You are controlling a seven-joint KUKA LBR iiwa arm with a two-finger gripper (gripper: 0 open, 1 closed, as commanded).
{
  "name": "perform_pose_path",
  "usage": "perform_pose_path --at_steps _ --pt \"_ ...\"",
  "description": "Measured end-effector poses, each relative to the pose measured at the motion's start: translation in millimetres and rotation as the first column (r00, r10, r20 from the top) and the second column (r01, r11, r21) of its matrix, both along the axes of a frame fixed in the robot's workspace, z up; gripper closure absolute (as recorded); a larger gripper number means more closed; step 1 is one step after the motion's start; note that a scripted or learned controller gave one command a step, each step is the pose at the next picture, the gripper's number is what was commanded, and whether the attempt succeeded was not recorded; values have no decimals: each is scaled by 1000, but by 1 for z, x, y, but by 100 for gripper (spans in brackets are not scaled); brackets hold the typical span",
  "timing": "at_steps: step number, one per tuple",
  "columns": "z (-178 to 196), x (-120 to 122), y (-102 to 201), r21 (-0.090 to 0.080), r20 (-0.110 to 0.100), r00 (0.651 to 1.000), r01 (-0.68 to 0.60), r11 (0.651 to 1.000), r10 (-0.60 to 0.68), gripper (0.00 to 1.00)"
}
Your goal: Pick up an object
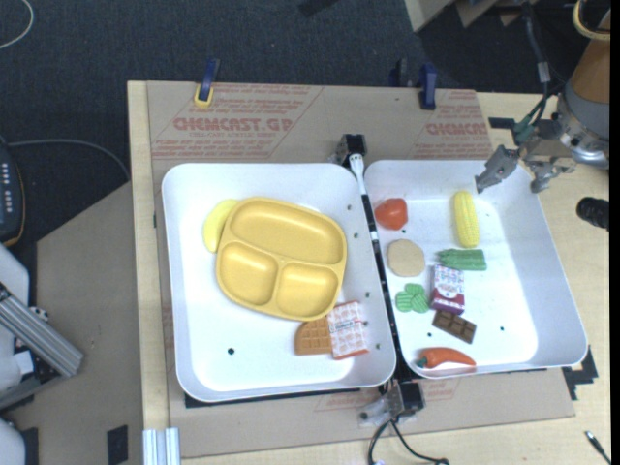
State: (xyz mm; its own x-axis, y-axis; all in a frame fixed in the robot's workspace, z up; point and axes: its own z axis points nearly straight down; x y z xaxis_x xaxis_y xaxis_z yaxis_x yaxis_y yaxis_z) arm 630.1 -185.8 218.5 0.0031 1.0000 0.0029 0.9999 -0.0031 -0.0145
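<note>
Nearest the lens, at the front rim of the right shallow white bin (pixel 557 260): a red-orange plastic chili pepper (pixel 447 358), far forward of the fingers (pixel 514 170). Just behind it, a dark brown chocolate-bar piece (pixel 453 327), then a small red-and-white printed packet (pixel 448 288) beside a green ridged round toy (pixel 413 299). Closer to the fingers: a green oblong toy vegetable (pixel 461 258), a pale beige round cookie-like disc (pixel 406 257), a yellow plastic corn cob (pixel 466 218) standing lengthwise, and a red-orange rounded tomato-like toy (pixel 391 213). Corn cob nearest the fingers of all, just forward and to the left of them, yet clearly apart from them. Fingers spread apart, nothing between them, poised over the far right corner of the right bin, at the end of the grey arm (pixel 589 95). Well to the left of the fingers, in the left shallow white bin (pixel 184 279): a yellow three-compartment plastic tray (pixel 281 258) tilted at a slant, a yellow rounded piece (pixel 218 224) peeking from under its far-left edge, and at its front corner a tan waffle-textured toy (pixel 314 338) touching a second red-and-white packet (pixel 348 329). Under both bins, a tabletop of brown printed board (pixel 291 114), held at its far edge by a yellow clamp (pixel 204 87) and a blue clamp (pixel 426 83).
</note>
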Motion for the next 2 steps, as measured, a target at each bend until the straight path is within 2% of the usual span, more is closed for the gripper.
perform_pose_path --at_steps 1,2 --pt "10 3 1 -3 15 1000 -3 1000 3 0" --pt "-34 2 6 -2 10 1000 -5 1000 5 0"
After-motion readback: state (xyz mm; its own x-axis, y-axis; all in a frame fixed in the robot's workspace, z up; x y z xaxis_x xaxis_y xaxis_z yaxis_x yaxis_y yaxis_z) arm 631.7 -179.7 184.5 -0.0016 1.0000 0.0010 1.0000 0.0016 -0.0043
